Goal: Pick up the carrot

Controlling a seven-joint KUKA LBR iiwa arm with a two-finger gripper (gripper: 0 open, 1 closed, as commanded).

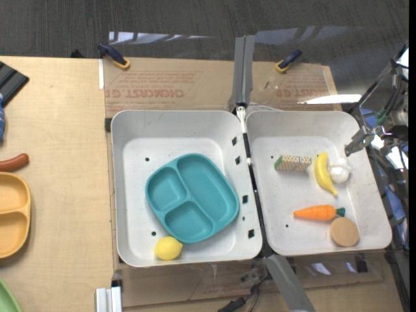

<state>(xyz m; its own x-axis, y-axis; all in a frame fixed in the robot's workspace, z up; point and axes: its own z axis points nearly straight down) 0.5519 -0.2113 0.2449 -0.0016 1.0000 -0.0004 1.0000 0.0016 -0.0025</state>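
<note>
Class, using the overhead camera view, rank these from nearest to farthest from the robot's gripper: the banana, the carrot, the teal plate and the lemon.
Measured from the gripper at the right bin's far right edge:
1. Banana, right bin, just left of the gripper.
2. Carrot, right bin, toward the front.
3. Teal plate, middle of the left bin.
4. Lemon, left bin's front edge.

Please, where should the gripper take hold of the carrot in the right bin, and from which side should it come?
Probably grip the carrot at its thick orange middle, descending from above with fingers closing across its narrow width. It lies flat, lengthwise left to right, green end right. The round tan item sits close to that end, so stay toward the middle.
</note>
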